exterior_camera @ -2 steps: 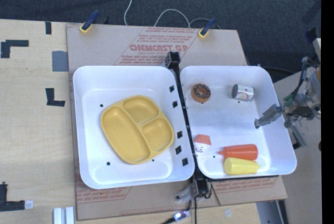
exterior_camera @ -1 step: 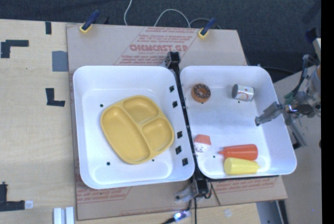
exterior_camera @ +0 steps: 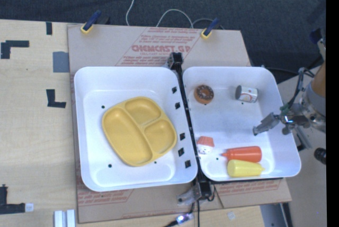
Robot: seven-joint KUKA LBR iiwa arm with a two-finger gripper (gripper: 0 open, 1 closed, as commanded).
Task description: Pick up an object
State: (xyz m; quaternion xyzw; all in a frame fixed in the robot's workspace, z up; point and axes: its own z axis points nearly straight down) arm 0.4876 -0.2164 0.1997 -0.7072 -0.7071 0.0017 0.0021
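Observation:
The right bin (exterior_camera: 265, 76) holds several small objects. A brown doughnut (exterior_camera: 204, 93) lies near its back left, and a grey can (exterior_camera: 246, 94) lies on its side at the back right. A small red and white piece (exterior_camera: 205, 144) sits at the front left. An orange bottle-shaped object (exterior_camera: 243, 154) and a yellow one (exterior_camera: 244, 169) lie side by side along the front wall. My gripper (exterior_camera: 265, 125) hangs over the bin's right side, above and right of the orange object, with nothing seen in it.
The left bin (exterior_camera: 85, 115) holds a yellow divided plate (exterior_camera: 139, 129). A black divider strip (exterior_camera: 183, 115) runs between the bins. The arm (exterior_camera: 312, 109) reaches in over the right bin's right wall.

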